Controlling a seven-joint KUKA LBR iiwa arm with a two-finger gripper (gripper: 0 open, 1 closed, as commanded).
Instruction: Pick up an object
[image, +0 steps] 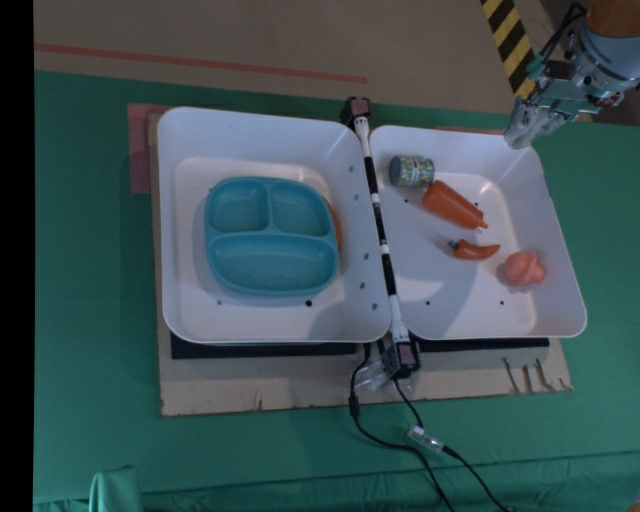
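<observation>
The right bin (556, 300) holds a small green-labelled can (411, 171) near its back left, an orange bottle (452, 204) lying slantwise beside it, a red-orange chili pepper (474, 250) in the middle, and a pinkish-orange lumpy piece (523, 268) toward the right wall. My gripper (526, 132) hangs above the back right corner of this bin, its fingers pointing down and close together with nothing between them. It is well apart from all the objects.
The left bin (180, 300) holds a teal divided plate (270, 236) with an orange thing peeking from under its right edge. A black-and-white bar (380, 235) runs between the bins. Cables (420, 440) trail over the green mat in front.
</observation>
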